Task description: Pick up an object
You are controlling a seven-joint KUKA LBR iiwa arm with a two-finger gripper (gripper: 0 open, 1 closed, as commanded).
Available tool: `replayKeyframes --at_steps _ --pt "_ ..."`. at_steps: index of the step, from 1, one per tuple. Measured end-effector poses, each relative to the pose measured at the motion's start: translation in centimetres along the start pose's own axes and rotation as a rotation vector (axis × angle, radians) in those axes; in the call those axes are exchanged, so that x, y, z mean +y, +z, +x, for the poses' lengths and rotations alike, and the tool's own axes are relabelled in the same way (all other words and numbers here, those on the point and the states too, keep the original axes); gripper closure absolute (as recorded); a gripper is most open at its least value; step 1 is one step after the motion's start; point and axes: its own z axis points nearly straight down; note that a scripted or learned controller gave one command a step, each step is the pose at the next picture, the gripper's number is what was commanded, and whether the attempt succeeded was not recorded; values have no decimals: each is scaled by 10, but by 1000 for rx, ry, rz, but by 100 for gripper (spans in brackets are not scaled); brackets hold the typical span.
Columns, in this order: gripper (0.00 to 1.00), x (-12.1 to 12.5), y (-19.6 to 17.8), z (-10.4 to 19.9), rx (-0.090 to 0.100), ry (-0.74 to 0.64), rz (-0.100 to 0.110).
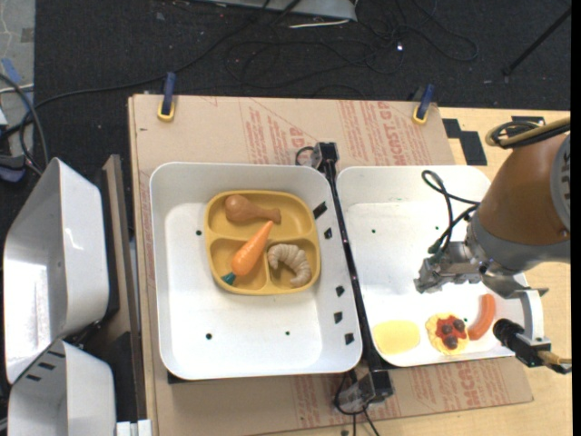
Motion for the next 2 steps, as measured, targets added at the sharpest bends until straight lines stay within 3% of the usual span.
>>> replayKeyframes --at_steps 1,2 --pt "100 2 -53 0 0 -3 -1" --pt "100 11 -46 50 3 -8 5"
